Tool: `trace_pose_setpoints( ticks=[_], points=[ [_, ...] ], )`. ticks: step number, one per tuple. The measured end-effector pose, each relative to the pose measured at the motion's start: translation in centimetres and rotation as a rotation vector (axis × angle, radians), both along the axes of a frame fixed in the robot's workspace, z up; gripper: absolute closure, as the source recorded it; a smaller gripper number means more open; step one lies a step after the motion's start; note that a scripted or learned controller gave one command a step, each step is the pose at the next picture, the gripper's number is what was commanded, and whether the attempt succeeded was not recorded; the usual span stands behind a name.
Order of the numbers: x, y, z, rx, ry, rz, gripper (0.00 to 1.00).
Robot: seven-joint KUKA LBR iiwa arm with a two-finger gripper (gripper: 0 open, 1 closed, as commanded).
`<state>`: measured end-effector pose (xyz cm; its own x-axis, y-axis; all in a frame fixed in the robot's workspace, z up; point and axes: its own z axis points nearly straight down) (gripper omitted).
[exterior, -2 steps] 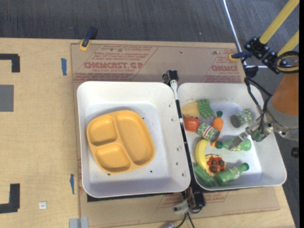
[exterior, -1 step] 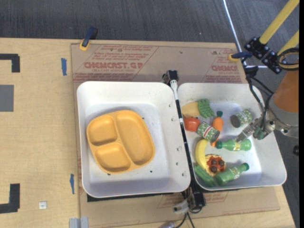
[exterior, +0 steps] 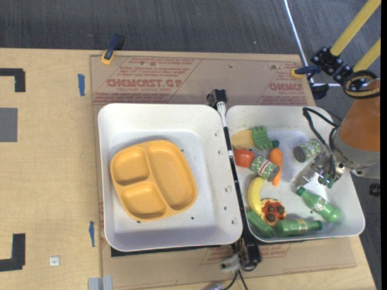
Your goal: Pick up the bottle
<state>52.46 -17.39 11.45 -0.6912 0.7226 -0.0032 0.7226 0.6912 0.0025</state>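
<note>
Gripper (exterior: 315, 175): low inside the right bin (exterior: 354, 222), at its right side; jaws' state impossible to tell, nothing seen between them.
Bottle (exterior: 318, 204): green, lying tilted on the bin floor just below the jaws, cap end nearest them; contact unclear.
Second green bottle (exterior: 295, 226): lying along the near wall, below-left of the jaws.
Banana (exterior: 256, 193): left of the jaws, well apart.
Carrot (exterior: 276, 157): up-left of the jaws.
Yellow tray (exterior: 153, 177): in the left bin (exterior: 115, 116), far left of the jaws.
</note>
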Motion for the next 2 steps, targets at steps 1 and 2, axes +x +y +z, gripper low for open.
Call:
trace_pose_setpoints(
  ticks=[1,2],
  points=[
    [-4.3,-2.5,-2.7,-0.001,-0.002,0.218,1.0],
    [-4.4,-5.0,12.3,-0.005,-0.002,0.846,1.0]
  ],
)
